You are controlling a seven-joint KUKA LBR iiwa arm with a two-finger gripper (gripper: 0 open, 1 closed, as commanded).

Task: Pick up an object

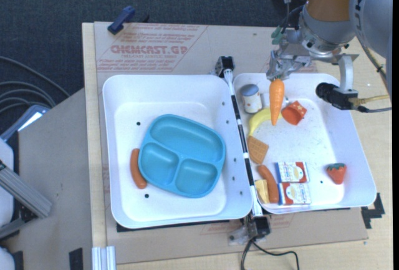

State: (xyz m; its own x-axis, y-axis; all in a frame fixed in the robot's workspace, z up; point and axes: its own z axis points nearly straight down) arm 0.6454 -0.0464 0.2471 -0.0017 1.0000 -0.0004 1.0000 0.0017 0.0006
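An orange carrot (pixel 276 101) hangs point-down in the right bin (pixel 349 138), near its back left part. Its top sits between the fingers of my gripper (pixel 278 75), which is shut on it. The grey arm with its orange band comes in from the upper right, above the bin's far rim. The carrot's tip overlaps a yellow banana (pixel 260 119) lying under it.
Around the carrot are a small can (pixel 250 98), a red piece (pixel 293 113), a waffle (pixel 257 150), a sausage (pixel 267 174), cheese (pixel 261 190), two small cartons (pixel 292 183) and a strawberry (pixel 336 173). The left bin (pixel 118 113) holds a blue divided plate (pixel 181 155) and a sausage (pixel 137 169).
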